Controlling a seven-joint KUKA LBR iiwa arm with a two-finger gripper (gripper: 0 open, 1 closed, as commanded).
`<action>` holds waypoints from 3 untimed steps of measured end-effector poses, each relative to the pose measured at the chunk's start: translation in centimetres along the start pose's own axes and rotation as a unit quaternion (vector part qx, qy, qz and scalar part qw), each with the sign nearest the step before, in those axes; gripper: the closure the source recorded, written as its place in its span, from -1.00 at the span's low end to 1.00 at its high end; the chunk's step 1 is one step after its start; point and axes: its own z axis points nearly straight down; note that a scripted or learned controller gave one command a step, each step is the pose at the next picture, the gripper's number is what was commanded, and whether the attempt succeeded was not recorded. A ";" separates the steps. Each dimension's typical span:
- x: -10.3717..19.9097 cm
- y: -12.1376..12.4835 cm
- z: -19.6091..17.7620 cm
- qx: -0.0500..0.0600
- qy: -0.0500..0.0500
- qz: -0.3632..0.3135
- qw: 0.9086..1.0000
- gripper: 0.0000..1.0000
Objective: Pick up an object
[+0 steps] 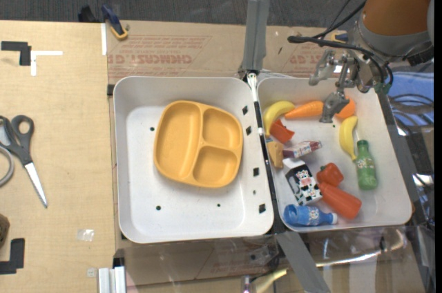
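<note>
My gripper (334, 109) hangs over the far side of the right bin (397, 177), open, with nothing between its fingers. Just left of it lies an orange carrot (304, 110), and beyond that a yellow banana (276, 112). A second banana (347, 135) lies just below the fingertips. Lower in the same bin are a green bottle (366, 166), a red pepper (330, 174), a black-and-white carton (304, 185), a red-orange piece (340, 201) and a blue bottle (309, 217). A small orange thing (349, 108) is partly hidden behind the gripper.
The left bin (131, 167) holds a yellow divided plate (199, 144). Scissors (24, 153) lie on the wooden bench at far left. A grey bar (255, 36) runs back from the seam between the bins. Cables trail from the arm's wrist at upper right.
</note>
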 end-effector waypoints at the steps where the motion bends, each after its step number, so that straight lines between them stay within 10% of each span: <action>1: 4.1 -1.8 12.9 0.000 0.000 0.029 1.000 -1.00; 2: 9.8 -4.0 14.5 0.000 0.000 0.020 1.000 -1.00; 3: 14.8 -1.0 13.7 0.004 -0.017 0.104 0.994 -1.00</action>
